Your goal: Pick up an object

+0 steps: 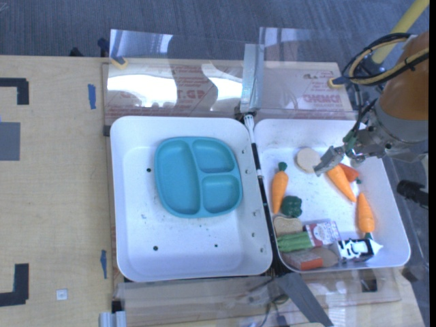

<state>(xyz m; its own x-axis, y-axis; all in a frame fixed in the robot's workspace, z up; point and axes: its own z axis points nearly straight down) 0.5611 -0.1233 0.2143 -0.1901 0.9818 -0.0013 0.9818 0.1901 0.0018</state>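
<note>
My gripper (335, 159) hangs low over the back of the right bin (398, 251), reaching in from the right. Its tip sits just right of a round beige cookie (307, 159) and right above the top end of an orange carrot (341, 182), beside a small red piece (351, 172). Whether it touches the carrot is unclear from this angle. Another carrot (278, 189) lies left of centre, and a third carrot (365, 214) lies near the right wall. A dark green broccoli (292, 206) rests below the left carrot.
The left bin (136, 237) holds a blue divided plate (199, 176). Along the right bin's front lie a green vegetable (291, 242), a red and white packet (321, 233), a black and white toy (354, 248) and a brown and red piece (315, 259). A metal divider (251, 80) stands behind the bins.
</note>
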